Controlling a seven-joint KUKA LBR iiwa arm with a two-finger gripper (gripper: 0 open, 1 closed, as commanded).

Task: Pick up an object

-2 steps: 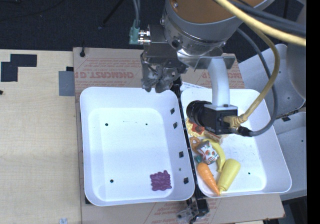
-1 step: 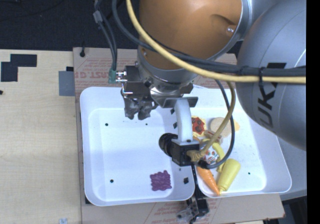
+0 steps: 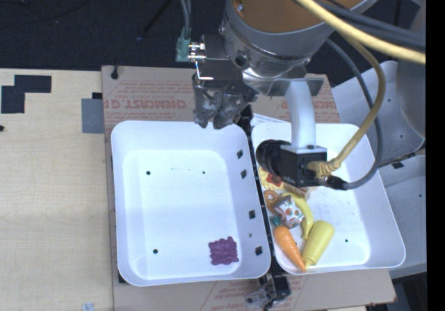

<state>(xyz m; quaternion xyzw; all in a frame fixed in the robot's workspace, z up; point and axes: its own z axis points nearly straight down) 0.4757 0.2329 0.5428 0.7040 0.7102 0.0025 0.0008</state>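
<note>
The claw hangs over the far rim of the left bin, near the wall between the two bins; whether it is open or closed cannot be told. The purple bunch of grapes lies well apart from it, at the near right of that bin. In the right bin a carrot, a yellow piece and other toys lie close together.

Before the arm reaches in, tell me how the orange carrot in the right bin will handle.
The carrot looks like a smooth toy, so probably light and stiff. Its tapered, rounded shape may slip or roll. It lies against the yellow piece, which could shift with it.
</note>
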